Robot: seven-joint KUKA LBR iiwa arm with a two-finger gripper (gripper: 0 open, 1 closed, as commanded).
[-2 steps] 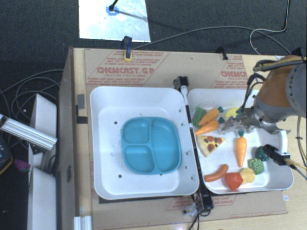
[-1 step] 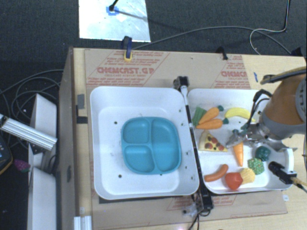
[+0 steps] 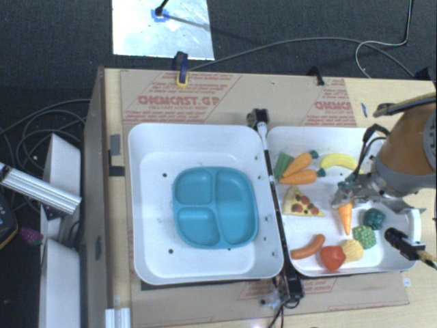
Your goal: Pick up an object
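Fingers (image 3: 346, 195) hang over the right bin (image 3: 300, 142), and we cannot tell whether they are parted or closed. Just below them lies a small carrot (image 3: 345, 217). We should descend straight, straddle its thick end, and avoid nudging the pizza slice (image 3: 302, 203) alongside.

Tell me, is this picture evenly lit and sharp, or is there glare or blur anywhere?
In the camera view the light is soft and even, with only faint shadows inside the white bins. The shiny sheet on the dark floor behind the bench glares brightly. The blue tray and toy foods such as the banana look fairly sharp, while the arm at the right is slightly soft.
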